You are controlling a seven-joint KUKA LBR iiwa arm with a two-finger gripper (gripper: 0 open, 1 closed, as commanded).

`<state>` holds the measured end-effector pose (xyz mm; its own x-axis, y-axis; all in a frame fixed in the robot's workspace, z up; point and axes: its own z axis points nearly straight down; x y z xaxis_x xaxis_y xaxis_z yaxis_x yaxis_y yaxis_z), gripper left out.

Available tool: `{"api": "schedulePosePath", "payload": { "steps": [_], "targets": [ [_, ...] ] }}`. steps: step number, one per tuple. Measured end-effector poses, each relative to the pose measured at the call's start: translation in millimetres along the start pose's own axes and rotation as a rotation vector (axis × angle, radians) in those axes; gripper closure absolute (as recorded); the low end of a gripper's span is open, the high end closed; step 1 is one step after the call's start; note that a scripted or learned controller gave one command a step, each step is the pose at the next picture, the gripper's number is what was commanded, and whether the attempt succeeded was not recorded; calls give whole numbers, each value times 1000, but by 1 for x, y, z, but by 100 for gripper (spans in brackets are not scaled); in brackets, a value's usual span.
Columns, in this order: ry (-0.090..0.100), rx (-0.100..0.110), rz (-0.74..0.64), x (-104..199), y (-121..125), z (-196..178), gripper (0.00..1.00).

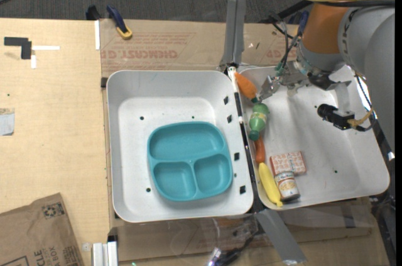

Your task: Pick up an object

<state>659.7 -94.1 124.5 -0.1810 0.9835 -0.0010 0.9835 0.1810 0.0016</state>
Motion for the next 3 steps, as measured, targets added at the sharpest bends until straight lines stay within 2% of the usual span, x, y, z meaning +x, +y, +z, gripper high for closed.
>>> {"api": "schedulePosePath", "payload": {
  "steps": [1,2,3],
  "targets": [
    [-5,-23,-57,-13,-44,20,0],
    [-10,-28,-78,9,-89,20,0],
    [-12,-29,-73,7,-88,11,100]
  ]
}}
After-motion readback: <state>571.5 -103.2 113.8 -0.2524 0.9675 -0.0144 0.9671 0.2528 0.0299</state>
